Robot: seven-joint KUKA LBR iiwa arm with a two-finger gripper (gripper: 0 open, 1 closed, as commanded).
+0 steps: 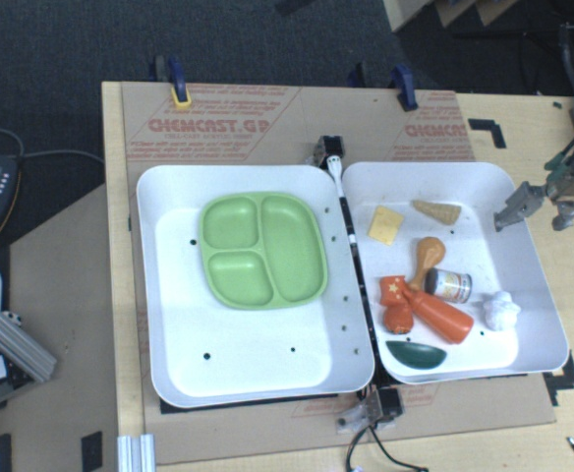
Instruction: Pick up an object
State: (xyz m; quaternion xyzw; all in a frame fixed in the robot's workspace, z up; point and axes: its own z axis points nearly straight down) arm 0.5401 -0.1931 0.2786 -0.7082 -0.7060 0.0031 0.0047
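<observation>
You've got the surface carrying two white bins: left bin holds a green divided plate. Right bin holds the candidates: orange-red bottle at its 6 o'clock, dark green piece below it, wooden handle at centre touching a small jar, yellow block and tan wedge toward 12, white ball at 4. Tool hangs at the bin's 2 o'clock rim, released, grasping nothing. Step looks like approach; next you'd need it over one item, then down.
</observation>
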